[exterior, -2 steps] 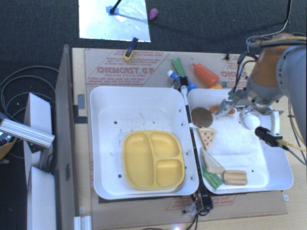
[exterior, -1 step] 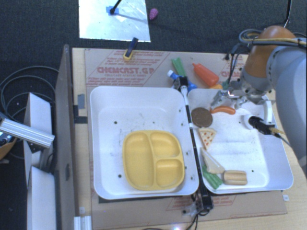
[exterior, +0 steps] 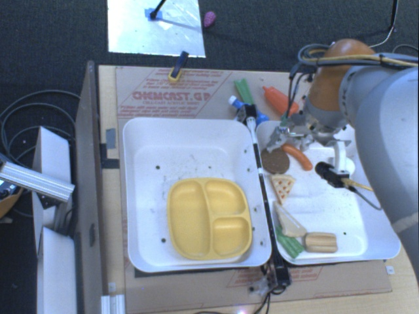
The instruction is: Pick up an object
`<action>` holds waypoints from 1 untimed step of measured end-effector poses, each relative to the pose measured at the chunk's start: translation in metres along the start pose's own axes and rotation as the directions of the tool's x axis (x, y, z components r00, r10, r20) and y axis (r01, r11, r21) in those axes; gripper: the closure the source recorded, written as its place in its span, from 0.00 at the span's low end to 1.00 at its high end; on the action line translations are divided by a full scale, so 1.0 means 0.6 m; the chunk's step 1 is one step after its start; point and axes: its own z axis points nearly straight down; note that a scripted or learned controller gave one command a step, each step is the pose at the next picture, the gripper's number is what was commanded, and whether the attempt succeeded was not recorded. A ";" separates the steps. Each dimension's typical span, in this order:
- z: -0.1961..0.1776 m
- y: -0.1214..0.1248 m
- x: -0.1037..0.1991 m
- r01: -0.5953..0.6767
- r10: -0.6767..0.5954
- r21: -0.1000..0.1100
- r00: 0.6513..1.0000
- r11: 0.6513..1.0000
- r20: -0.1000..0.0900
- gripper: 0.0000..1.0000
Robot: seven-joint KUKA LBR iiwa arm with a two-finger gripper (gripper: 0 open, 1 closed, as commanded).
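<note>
My gripper [exterior: 290, 138] hangs low over the far left corner of the right bin [exterior: 366, 237], reaching in from the right. Just below it lie a round brown patty [exterior: 276, 161] and an orange sausage [exterior: 298, 156], both on the bin floor. Nearer the front of that bin are a pizza slice [exterior: 283, 187], a pale sandwich wedge [exterior: 290, 224], a green piece [exterior: 288, 244] and a tan bread roll [exterior: 320, 242]. I see nothing held in the gripper.
A yellow divided plate [exterior: 209, 218] sits in the left bin [exterior: 147, 169]. Behind the bins, on the cardboard, lie a green stick [exterior: 243, 90], an orange carrot [exterior: 277, 99] and a blue-white item [exterior: 236, 102]. A yellow-black tool [exterior: 177, 69] lies farther back.
</note>
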 end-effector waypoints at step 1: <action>0.000 0.006 -0.001 -0.003 0.003 0.002 1.000 1.000 0.000 0.00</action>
